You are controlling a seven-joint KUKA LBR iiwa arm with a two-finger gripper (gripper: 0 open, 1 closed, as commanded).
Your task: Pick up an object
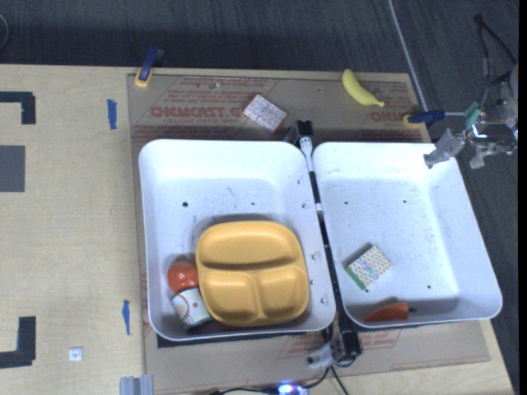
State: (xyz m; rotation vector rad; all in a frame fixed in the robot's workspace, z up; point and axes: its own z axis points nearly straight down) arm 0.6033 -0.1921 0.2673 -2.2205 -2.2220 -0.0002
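Note:
The left bin (165, 171) holds a yellow sectioned tray (251, 271) at its front. An orange-red round object (182, 276) and a small white-and-orange can (190, 307) are wedged against the tray's left side. In the right bin (461, 220) lie a small patterned packet (370, 264) and an orange carrot-like piece (387, 311) near the front wall. My gripper (451, 144) hangs over the right bin's far right corner, well away from every object, with nothing seen in it.
Behind the bins, a yellow banana (361, 89) and a patterned little box (264, 113) lie on the cardboard sheet. Blue clamps (149, 64) sit at the sheet's back corners. A black divider strip (317, 212) runs between the bins.

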